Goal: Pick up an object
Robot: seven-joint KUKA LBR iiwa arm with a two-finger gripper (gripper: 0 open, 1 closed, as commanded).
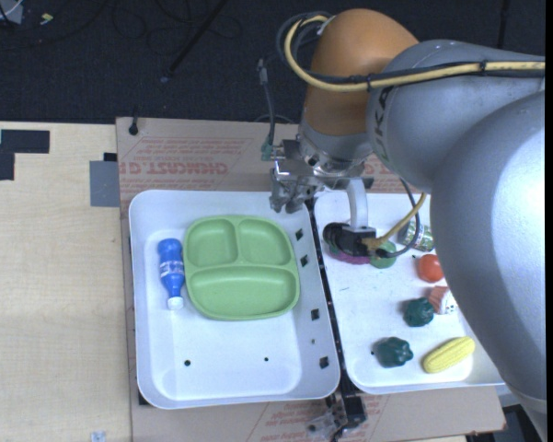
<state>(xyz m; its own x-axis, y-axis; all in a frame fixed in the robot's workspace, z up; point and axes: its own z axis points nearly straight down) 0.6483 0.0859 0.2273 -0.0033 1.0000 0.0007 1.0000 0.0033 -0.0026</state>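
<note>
My gripper (292,193) hangs over the far end of the divider between the two bins, above the back right corner of the left bin (156,357). Nothing shows between its tips. In the left bin lie a green divided plate (239,267) and, to its left, a blue bottle (170,270) with a white cap. The right bin (359,320) holds a yellow corn cob (448,354), two dark green toys (393,351) (419,312), an orange-red ball (430,268) and a small red and white piece (441,299).
A purple-rimmed thing (351,257) and a small green piece (383,259) lie at the back of the right bin, under the wrist. The grey arm covers the right bin's far right side. Cardboard (193,150) lies under both bins.
</note>
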